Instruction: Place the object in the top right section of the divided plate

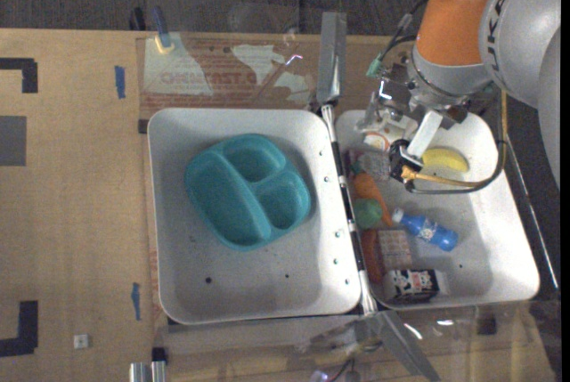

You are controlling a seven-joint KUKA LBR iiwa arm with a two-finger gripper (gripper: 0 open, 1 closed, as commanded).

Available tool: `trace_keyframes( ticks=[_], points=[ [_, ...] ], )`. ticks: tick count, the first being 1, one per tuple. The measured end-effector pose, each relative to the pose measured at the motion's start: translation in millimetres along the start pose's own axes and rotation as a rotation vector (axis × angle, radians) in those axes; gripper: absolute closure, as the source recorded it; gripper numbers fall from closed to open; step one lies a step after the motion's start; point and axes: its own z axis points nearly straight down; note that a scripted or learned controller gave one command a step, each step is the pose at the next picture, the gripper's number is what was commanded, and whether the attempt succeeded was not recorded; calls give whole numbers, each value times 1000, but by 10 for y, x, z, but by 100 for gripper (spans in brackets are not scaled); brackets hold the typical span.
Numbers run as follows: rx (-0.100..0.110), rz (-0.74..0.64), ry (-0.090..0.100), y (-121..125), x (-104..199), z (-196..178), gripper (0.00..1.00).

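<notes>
Two shallow white bins sit side by side on the bench.

Camera view: the left bin holds the teal divided plate. It lies flat, a bit up-left of the bin's centre. It has 3 sections: one big along its left and lower side, two smaller on its upper-right side. The plate is the ref. for all places below.

All other items are right of the plate, past the wall btw. the bins, in the right bin.
- Nearest the plate, in a column along that wall:
  - a grey item, level w/ the plate's upper part
  - an orange carrot-shaped piece just under it, level w/ the plate's middle
  - a green piece touching the orange one
  - a brown packet, level w/ the plate's lower rim
- Farther right of the plate:
  - a yellow piece, prob. a toy banana, level w/ the upper sections
  - a blue bottle on its side, white cap toward the plate
  - a black-and-white carton, lower than the plate's bottom rim

The arm comes in from the right, w/ the orange band above the wrist. The gripper hangs right of the plate, about level w/ its top rim, just above the grey item. Can't tell if it is wide or closed; the wrist covers it. Can't tell which item is the one to place. All those listed lie in the right bin, apart from the plate.
</notes>
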Motion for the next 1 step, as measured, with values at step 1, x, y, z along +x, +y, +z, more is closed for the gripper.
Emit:
trace_keyframes(
  ticks=[1],
  points=[
    [0,-160,0,-276,301,300,100]
  ],
)
